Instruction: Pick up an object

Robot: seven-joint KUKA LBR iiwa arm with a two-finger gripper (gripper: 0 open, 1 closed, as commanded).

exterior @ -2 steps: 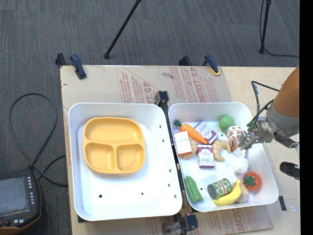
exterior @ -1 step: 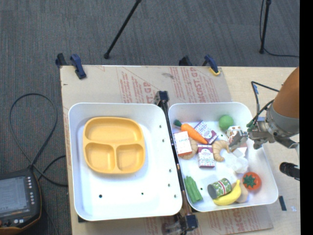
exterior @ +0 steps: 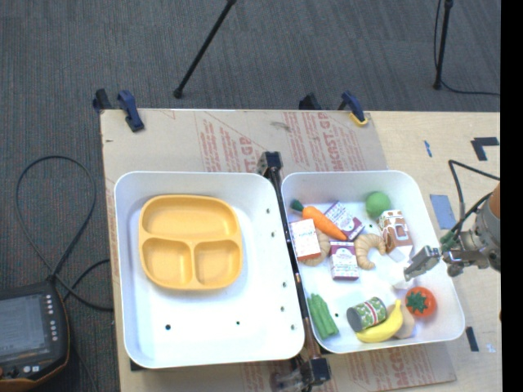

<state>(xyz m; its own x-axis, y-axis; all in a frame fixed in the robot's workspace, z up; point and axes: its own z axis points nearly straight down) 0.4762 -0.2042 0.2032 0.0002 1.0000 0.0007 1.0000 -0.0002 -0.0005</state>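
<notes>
Camera view: right bin point(exterior: 409, 182) holds carrot point(exterior: 322, 220), green ball point(exterior: 377, 203), can point(exterior: 368, 311), banana point(exterior: 386, 327); left bin point(exterior: 131, 317) holds yellow tray point(exterior: 191, 242). My jaws point(exterior: 424, 261) spread, grasping nothing.

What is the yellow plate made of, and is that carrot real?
The yellow plate looks like smooth moulded plastic: one even colour, rounded dividers, a soft sheen. The carrot is probably a plastic toy too, since its orange is flat and uniform, though I cannot be sure.

Two white bins point(exterior: 131, 300), one yellow tray point(exterior: 191, 242), one carrot point(exterior: 323, 221).
</notes>
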